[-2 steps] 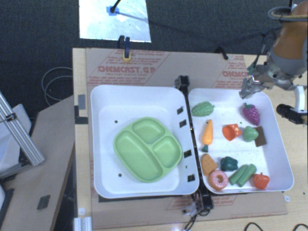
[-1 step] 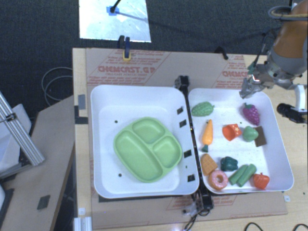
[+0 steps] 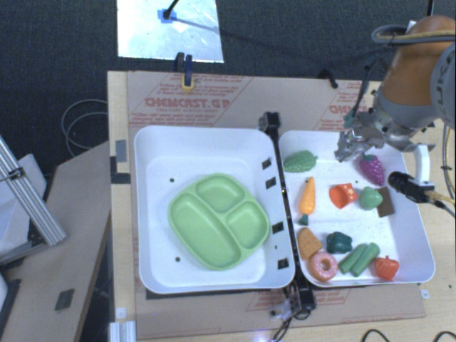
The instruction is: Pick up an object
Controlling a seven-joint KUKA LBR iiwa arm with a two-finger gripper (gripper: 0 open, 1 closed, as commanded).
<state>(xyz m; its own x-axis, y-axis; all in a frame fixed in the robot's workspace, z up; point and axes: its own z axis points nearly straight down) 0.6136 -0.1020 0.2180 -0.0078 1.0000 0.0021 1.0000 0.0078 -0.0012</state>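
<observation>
My gripper [image 3: 347, 148] hangs over the far part of the right bin [image 3: 420, 244], just left of a purple bunch of grapes [image 3: 370, 168]. I see nothing held in it. A green leafy vegetable [image 3: 300, 161] lies to its left, near the bin's far left corner. Closer to the front lie an orange carrot [image 3: 307, 196], a red pepper piece [image 3: 342, 194], a green round fruit [image 3: 370, 198] and a brown block [image 3: 386, 202].
Along the right bin's front are an orange bread piece [image 3: 308, 242], a dark green pepper [image 3: 339, 242], a pink donut [image 3: 323, 266], green pods [image 3: 359, 258] and a red tomato [image 3: 387, 267]. The left bin [image 3: 153, 155] holds a green divided plate [image 3: 218, 221].
</observation>
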